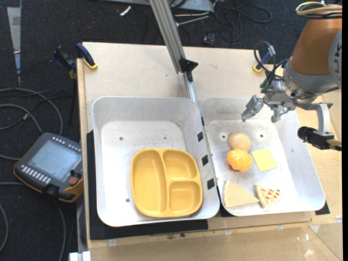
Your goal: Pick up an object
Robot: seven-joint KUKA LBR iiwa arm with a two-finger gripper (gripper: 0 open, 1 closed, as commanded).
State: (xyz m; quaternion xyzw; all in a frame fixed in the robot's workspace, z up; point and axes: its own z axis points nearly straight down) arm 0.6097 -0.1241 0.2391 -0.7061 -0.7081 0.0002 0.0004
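The right bin [304, 192] holds a tan bun [239, 141], an orange [240, 160] just in front of it, a yellow cheese square [265, 159], a beige wedge [237, 194] and a pizza slice [268, 195]. My gripper [265, 111] hangs over the far part of this bin, behind and to the right of the bun. Its two grey fingers [252, 109] are spread apart with nothing between them.
A yellow divided plate [166, 182] lies in the left bin [109, 145]. A slanted metal pole [169, 29] comes down to the far seam between the bins. Blue-and-yellow clamps [84, 56] grip the bench's far corners. A teach pendant [51, 165] lies on the floor at left.
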